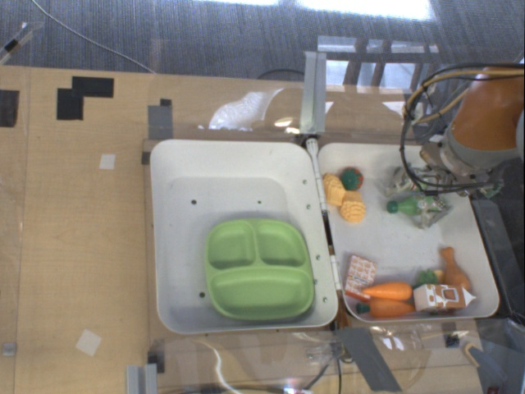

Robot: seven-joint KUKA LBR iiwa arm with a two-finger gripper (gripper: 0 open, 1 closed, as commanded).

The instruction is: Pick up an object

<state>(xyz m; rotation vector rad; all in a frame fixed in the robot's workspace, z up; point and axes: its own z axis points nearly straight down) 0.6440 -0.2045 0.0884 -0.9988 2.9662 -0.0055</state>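
Roughly: gripper [420, 197], jaw state unreadable, sits over green bottle [404, 207]; probably light, rigid, slippery plastic — grab mid-body.

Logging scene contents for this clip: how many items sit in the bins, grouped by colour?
Green: 4, the divided plate, a small bottle, a round piece and a small piece.
Yellow: 2, corn pieces.
Orange: 2, carrots.
Brown: 1, drumstick.
Printed packs: 2.
Total: 11.
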